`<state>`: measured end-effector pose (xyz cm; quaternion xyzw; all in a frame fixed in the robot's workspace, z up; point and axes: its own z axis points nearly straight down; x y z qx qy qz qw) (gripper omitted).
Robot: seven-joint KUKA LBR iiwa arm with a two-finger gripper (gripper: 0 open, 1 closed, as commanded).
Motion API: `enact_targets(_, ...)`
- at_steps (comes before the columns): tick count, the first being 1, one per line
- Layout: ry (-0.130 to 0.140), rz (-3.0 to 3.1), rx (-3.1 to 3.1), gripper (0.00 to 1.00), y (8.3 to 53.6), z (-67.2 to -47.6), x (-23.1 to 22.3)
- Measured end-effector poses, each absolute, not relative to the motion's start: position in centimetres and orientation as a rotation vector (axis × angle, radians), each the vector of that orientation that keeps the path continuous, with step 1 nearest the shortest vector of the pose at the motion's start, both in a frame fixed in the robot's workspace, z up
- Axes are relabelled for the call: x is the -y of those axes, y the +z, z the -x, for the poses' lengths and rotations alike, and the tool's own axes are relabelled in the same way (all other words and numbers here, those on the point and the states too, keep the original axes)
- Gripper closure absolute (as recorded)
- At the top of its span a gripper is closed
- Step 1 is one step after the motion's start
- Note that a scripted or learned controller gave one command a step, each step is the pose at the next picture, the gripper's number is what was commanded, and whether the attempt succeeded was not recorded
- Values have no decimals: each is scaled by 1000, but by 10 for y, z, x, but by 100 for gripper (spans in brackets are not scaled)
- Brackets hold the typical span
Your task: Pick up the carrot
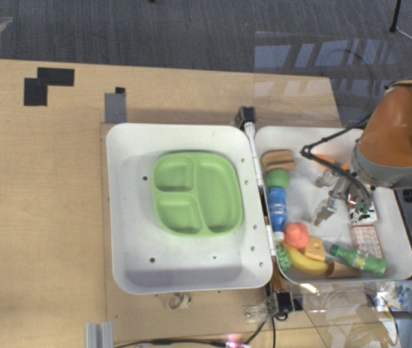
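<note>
I judge that the task is at the approach step: nothing is lifted yet. The gripper point(327, 207) hangs over the middle of the right white shallow plastic bin point(408, 246), under the grey arm with the orange band point(397, 130) at the right of the frame. I cannot tell how far the tool is open, because it is small and blurred. I see no object caught in it.

I go through this bin from the lower edge of the frame upward. First come a yellow toy banana point(302, 260) and a green plastic bottle point(358, 260) lying on its side. Just above them are a red-orange round toy point(296, 233) and a small printed card point(365, 237). Along the left wall stands a blue bottle point(276, 208), then a green round toy point(277, 177), then a brown bread-shaped piece point(277, 158).

The thin orange shape point(328, 161) in the upper part of this bin, partly hidden by the arm, is probably the carrot, though I am not sure. It lies above the tool in the frame and apart from it. The next move, I think, needs the tool to travel toward this shape, line up across its thin body and descend.

The left white bin point(139, 268) holds a light green plastic plate with three compartments point(195, 193), and nothing is on the plate.
</note>
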<state>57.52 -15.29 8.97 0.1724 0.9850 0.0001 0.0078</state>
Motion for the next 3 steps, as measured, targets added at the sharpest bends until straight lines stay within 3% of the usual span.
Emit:
enact_targets(1,-3,-754,-3024,0,214,-615,200)
enact_targets(2,1,-947,-2988,0,90,-654,205)
enact_targets(3,0,-929,-2977,100,106,-659,204)
